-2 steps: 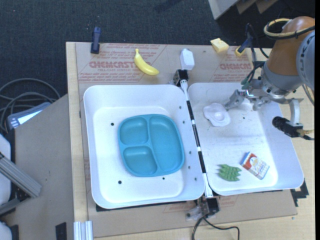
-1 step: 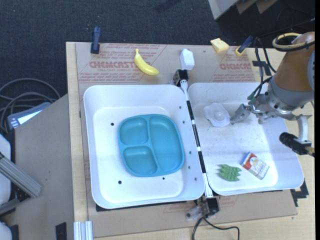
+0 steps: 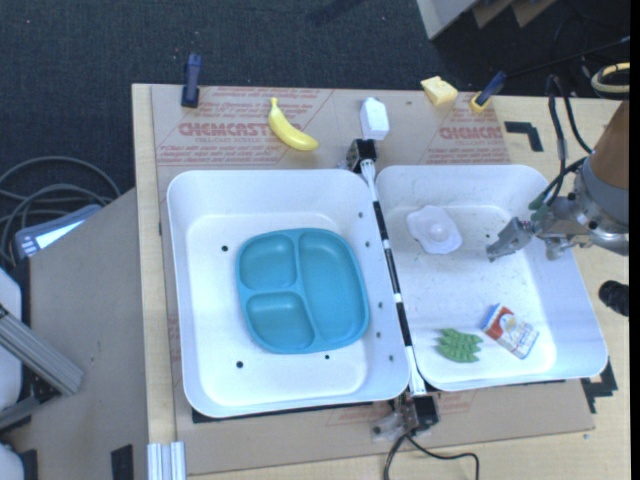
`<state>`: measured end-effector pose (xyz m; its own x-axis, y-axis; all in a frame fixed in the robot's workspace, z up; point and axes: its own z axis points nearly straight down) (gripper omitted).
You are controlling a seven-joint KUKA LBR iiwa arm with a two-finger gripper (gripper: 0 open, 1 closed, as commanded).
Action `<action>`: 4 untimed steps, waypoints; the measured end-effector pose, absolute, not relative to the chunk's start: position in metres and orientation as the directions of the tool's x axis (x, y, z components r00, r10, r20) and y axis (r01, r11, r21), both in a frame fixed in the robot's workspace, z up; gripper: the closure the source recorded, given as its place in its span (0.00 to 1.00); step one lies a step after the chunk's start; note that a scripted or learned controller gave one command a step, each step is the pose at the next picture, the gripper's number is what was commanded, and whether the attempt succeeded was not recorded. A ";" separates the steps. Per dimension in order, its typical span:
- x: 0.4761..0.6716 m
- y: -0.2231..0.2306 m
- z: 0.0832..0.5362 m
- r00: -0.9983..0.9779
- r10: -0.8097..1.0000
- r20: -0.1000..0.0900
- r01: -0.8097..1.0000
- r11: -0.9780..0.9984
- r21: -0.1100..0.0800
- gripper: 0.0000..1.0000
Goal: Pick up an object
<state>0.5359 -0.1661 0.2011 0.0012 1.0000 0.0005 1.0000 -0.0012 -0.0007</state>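
The hand (image 3: 508,240) is hovering over the right bin (image 3: 570,308), near its upper right side, and whether it is spread or pressed together cannot be told. A clear lid (image 3: 435,230) is lying just to its left. A green leafy toy (image 3: 459,345) and a small red and white packet (image 3: 510,331) are sitting near the bin's front edge. A blue divided plate (image 3: 300,290) is resting in the left bin (image 3: 200,268). A banana (image 3: 289,128) is lying on the tabletop (image 3: 160,148) behind.

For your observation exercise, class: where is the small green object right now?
The green object lies in the right bin, near its front edge, just left of the small red-and-white packet and below the clear plastic piece.
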 end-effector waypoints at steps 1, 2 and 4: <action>0.496 -0.182 0.193 0.001 1.000 0.001 1.000 -0.001 -0.002 0.00; 0.479 -0.163 0.125 0.001 1.000 0.001 1.000 -0.001 -0.001 0.00; 0.646 -0.112 0.085 -0.002 1.000 0.000 1.000 0.002 0.002 0.00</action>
<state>0.6464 -0.1118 0.0851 -0.0018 1.0000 0.0001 1.0000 0.0018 0.0018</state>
